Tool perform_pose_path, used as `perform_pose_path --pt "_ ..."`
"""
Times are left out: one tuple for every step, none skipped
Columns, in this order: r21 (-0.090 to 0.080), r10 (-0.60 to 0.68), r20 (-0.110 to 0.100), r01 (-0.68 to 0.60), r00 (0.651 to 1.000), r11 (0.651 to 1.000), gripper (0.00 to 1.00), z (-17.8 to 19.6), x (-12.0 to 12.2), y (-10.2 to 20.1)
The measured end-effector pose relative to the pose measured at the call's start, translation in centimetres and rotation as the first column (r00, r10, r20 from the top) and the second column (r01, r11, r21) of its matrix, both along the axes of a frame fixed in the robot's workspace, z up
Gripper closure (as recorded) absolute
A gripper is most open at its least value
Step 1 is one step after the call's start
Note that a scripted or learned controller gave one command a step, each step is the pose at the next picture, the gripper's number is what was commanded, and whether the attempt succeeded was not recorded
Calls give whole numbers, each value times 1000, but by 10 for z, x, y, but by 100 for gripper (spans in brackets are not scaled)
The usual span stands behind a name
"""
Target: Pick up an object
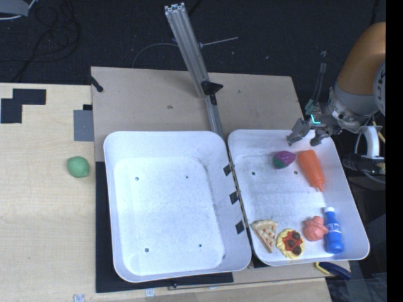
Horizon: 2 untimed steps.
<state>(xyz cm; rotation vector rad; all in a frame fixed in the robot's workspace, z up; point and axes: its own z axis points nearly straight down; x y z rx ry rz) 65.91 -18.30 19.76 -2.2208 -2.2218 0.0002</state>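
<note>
While the arm hangs over the right bin's far corner, nothing is yet in its grasp.

Gripper: the gripper (313,131) hovers above the far rim, its fingers spread apart and holding nothing.
Nearest targets: the purple toy (283,159) and the orange carrot (311,168) lie just beside each other, a little nearer the camera than the fingertips.
Other items: pizza slice (266,233), round pizza (290,243), pink toy (313,228) and blue bottle (332,230) cluster at the near edge.
Advice: I would straddle the carrot across its narrow width and descend straight.
Edges: the carrot sits near the right bin (264,190) wall, so finger room looks tight there.
Open room: the bin's middle floor is bare; the left bin (164,206) offers space.
</note>
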Motion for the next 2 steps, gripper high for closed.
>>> perform_pose_path --pt "0 0 0 0 1000 1000 0 0 0 0" --pt "1 1 -4 -1 1000 1000 0 -45 5 5"
